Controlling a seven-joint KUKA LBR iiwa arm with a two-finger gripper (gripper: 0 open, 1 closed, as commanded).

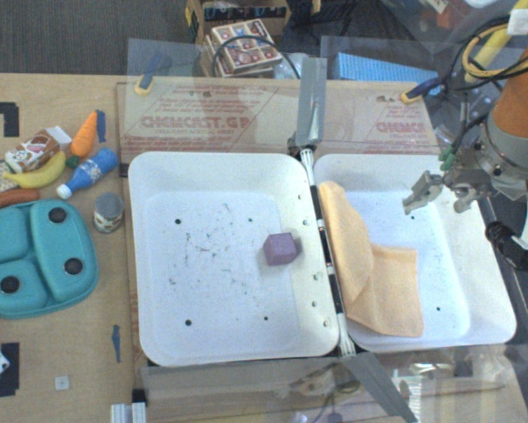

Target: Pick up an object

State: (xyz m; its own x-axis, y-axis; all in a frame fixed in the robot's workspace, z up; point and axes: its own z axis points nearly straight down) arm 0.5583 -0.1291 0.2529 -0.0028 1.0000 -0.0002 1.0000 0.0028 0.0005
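Looking down at a slant on a wooden counter bearing two shallow white bins side by side. The left bin holds one small purple cube, sitting flat near its right-hand middle, apart from the walls. The right bin holds a pale orange cloth, rumpled and folded along the bin's left wall, spreading toward the front.

The grey arm reaches in from the right, with its end effector hovering over the back of the right bin, fingers apart and gripping nothing. It is near the cloth's upper end and well apart from the cube.

The cube looks like light foam or plastic: probably stiff enough to pinch, with flat opposite faces that offer a plain grip from above. The cloth looks soft and limp; it would likely sag and drape, and is best pinched at a raised fold, not a flat patch.

Toy food and a teal tray lie on the counter's left side.
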